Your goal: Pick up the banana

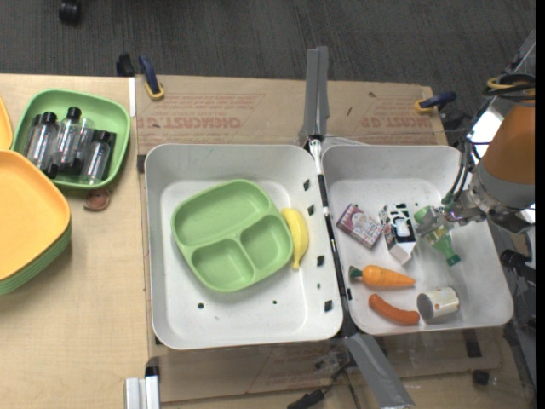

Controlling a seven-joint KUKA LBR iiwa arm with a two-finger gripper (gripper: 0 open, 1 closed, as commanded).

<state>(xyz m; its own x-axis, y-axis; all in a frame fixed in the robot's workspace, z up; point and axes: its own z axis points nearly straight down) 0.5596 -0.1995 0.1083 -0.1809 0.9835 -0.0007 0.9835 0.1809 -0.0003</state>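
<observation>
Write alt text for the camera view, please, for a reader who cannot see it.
A banana lies in the left white bin, against the right edge of a green divided plate. The gripper is over the right white bin, above a carrot, a sausage and small packets.

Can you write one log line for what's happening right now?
gripper: over right bin, beside small box | banana: left bin, touching green plate | picked up: not yet
</observation>
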